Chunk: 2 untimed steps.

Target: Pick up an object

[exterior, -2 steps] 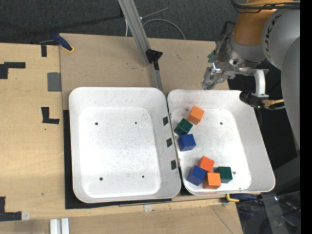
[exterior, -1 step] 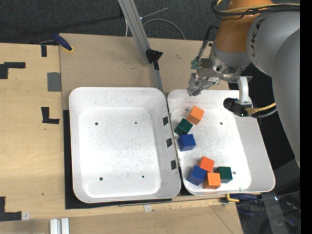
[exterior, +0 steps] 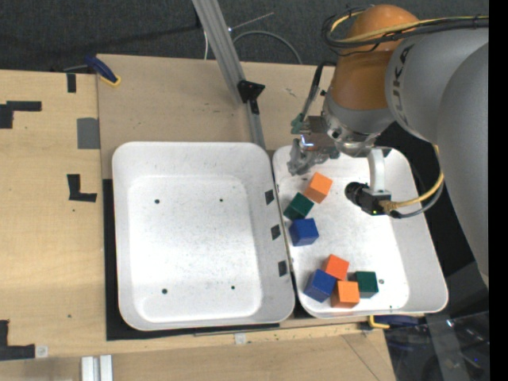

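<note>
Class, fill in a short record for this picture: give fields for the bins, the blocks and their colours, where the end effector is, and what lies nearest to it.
left bin: white, shallow
right bin: white, holds seven blocks
upper group: orange block, green block, blue block
lower group: orange block, blue block, orange block, green block
end effector: over the right bin's upper left corner
nearest to it: the upper orange block

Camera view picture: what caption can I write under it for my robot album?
The gripper hangs over the right bin of orange, green and blue blocks, beside the left bin.
</note>
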Tool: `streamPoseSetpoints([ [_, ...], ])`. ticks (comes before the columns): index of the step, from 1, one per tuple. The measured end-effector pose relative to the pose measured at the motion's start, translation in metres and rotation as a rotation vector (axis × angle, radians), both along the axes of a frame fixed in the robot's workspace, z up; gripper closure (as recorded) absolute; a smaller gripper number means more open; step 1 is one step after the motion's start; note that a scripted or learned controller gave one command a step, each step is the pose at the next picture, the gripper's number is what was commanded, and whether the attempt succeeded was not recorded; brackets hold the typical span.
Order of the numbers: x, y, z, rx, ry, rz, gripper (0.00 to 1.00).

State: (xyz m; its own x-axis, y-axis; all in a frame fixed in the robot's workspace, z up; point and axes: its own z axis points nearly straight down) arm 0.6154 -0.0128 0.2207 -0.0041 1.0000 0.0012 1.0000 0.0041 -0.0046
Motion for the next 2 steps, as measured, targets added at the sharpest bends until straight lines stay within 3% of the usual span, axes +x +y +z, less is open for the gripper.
streamPoseSetpoints([
  [2,-0.056,0.099,0.005,0.001,-0.001,0.003,1.00],
])
